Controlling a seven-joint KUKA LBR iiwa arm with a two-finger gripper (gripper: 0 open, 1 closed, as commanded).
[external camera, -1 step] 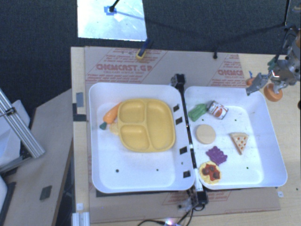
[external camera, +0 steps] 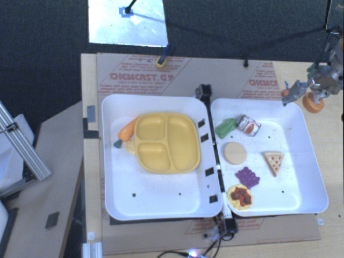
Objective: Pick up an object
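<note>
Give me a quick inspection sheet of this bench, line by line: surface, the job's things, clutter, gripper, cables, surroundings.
Surface: two white bins, left bin and right bin, on a cardboard sheet.
Job's things: right bin holds green toy, can, round cookie, pizza slice, purple grapes, small pizza.
Clutter: yellow divided tray in left bin, carrot touching its left edge.
Gripper: gripper beyond the right bin's far corner, holding nothing visible.
Cables: black cable across the dark floor.
Surroundings: shiny panel, aluminium frame.
</note>
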